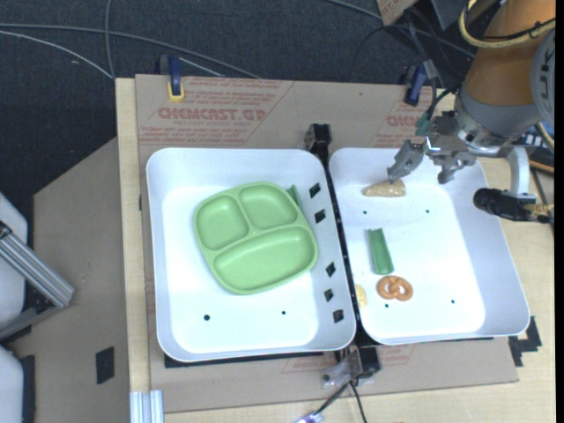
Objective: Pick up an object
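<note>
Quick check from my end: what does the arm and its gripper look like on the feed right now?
The grey KUKA arm carries a broad orange band above the wrist, with a thin yellowish cable looped beside it. Below sits a grey metal two-finger gripper with slim, light-coloured fingers spreading down from a compact, darker hub.

In the right bin (pixel 493 263) a tan, flattish piece (pixel 385 189) lay near the far wall. A green stick (pixel 380 250) lay lengthwise at mid-bin, and an orange pretzel (pixel 394 288) lay flat just nearer than it.
</note>
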{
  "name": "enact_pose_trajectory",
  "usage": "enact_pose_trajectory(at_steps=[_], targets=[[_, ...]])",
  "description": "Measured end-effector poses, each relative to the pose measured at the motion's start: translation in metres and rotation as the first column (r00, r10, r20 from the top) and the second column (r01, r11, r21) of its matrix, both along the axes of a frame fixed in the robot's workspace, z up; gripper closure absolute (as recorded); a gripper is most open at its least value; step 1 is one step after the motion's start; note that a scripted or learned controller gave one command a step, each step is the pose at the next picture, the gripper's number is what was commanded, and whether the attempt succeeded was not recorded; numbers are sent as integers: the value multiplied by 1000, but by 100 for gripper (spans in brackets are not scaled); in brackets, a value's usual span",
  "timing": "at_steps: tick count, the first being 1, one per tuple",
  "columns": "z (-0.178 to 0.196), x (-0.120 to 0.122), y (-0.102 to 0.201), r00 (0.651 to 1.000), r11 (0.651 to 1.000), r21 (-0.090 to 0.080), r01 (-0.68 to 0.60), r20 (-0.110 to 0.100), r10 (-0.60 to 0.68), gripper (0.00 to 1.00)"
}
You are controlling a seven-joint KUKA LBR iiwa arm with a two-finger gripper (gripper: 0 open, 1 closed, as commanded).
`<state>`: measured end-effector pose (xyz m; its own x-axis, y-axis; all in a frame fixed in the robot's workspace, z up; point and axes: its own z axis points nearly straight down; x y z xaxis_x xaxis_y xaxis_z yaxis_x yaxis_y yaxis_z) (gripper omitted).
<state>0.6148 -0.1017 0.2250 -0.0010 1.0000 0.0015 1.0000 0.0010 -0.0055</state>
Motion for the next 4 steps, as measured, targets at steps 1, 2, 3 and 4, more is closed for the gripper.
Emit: enact_pose_trajectory(at_steps=[1,2,3,4], targets=[[-63,2,-1,1000,1000,0,1,-3,-1,0],[-124,-6,-4,1000,1000,1,2,-2,-2,0],[-108,-3,-3,1000,1000,0,2,6,-2,100],[-59,-12,-2,1000,1000,-2,1,9,-1,100]])
